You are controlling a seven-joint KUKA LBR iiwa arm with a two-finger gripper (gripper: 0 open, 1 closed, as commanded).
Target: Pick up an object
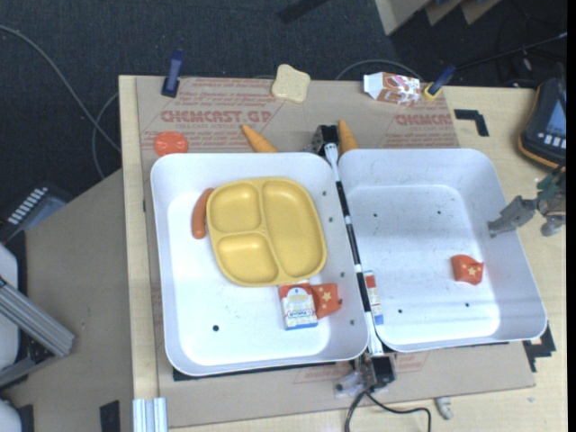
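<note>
Gripper (515, 214) hovered at the right bin's (423, 174) far edge, grasp unreadable, red piece (466, 269) just below-left of it.

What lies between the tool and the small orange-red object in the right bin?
Bare white floor of the right bin, seen in the camera view; nothing sits between the tool and the orange-red object.

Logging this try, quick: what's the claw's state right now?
Claw: at the right bin's right rim, nothing seen in it; open or closed cannot be told.
</note>
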